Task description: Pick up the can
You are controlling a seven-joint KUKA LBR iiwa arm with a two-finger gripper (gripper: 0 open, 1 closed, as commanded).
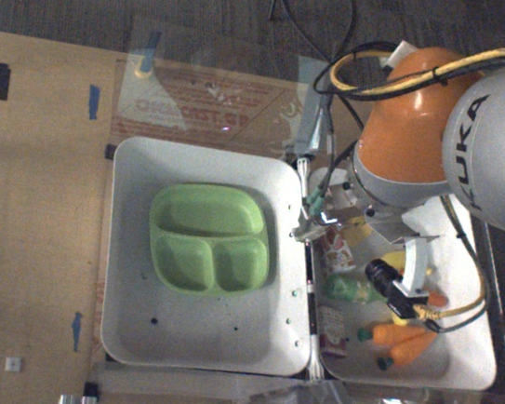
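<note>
Reaching into the right bin [468,365], the arm [433,129] hangs over its far left corner. Nothing looks lifted yet. The gripper [325,219] is hidden there, its state unreadable; no can is identifiable among the clutter [377,309].

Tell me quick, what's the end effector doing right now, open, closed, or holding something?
End effector: cannot be told; it hangs over the right bin, with the arm hiding much of it.
</note>
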